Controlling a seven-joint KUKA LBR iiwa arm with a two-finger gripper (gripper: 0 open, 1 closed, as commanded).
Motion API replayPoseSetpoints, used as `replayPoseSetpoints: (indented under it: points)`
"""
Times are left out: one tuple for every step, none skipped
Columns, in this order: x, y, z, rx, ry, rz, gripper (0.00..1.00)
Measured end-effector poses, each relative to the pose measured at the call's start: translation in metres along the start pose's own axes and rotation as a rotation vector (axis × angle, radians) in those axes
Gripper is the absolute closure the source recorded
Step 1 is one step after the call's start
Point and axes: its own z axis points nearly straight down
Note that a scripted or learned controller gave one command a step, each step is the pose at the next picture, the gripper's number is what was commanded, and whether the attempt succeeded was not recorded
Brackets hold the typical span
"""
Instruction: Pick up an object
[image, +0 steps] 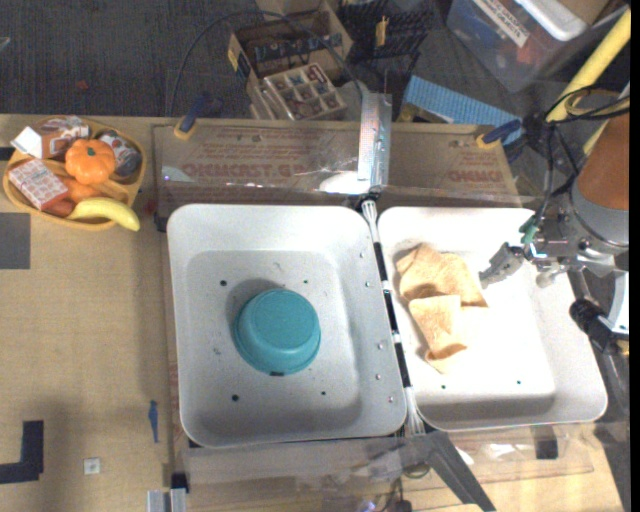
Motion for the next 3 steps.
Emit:
replayPoseSetpoints:
  points:
    - [-0.009,0.016,0.102,-0.001,0.000,0.007,0.00]
    - [0.044,0.032,0.125,-0.009,-0.001,-0.082,0.00]
    - [0.043,0.034,0.114,-0.015,0.000,-0.078,1.00]
